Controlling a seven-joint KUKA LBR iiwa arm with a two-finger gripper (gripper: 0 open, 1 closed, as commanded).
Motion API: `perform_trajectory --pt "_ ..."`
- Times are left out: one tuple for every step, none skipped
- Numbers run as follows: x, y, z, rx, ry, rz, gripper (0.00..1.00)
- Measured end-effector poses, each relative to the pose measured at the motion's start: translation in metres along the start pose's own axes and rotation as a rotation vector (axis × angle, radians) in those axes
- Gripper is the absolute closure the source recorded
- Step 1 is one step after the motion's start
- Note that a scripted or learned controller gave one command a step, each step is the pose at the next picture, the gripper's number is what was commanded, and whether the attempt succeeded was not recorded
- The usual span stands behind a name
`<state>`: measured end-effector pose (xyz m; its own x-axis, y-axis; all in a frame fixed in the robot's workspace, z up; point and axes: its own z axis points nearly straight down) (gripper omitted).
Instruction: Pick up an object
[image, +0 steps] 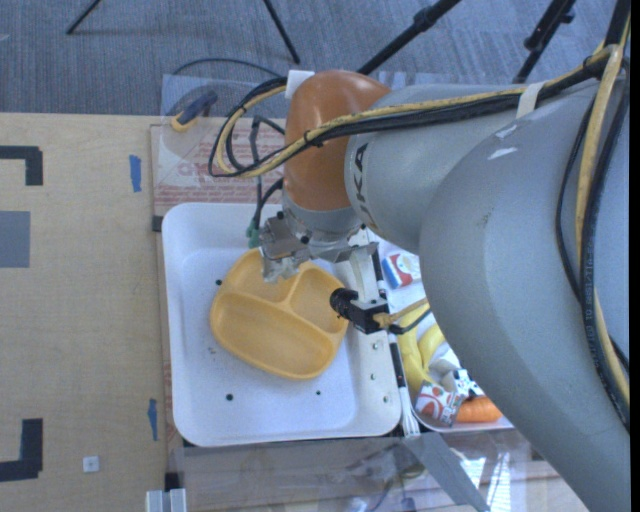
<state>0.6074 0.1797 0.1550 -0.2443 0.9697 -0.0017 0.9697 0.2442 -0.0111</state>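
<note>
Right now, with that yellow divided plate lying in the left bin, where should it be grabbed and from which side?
Probably the raised rim of the yellow divided plate, pinched from above. It lies flat and wide on the left bin, so a thin edge is all that would fit. Its lower-left rim has open floor around it.

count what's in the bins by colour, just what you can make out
yellow: 2, a divided plate in the left bin, a banana in the right bin
orange: 1, a carrot-like piece
red and white: 2, a packet, a small toy
total: 5, more may lie under the arm
</note>
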Motion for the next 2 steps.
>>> perform_trajectory --pt "0.0002 -0.0005 -0.0084 0.002 -0.001 -0.001 1.00" --pt "0.0000 -0.0009 -0.0166 0.004 -0.003 -0.002 1.00"
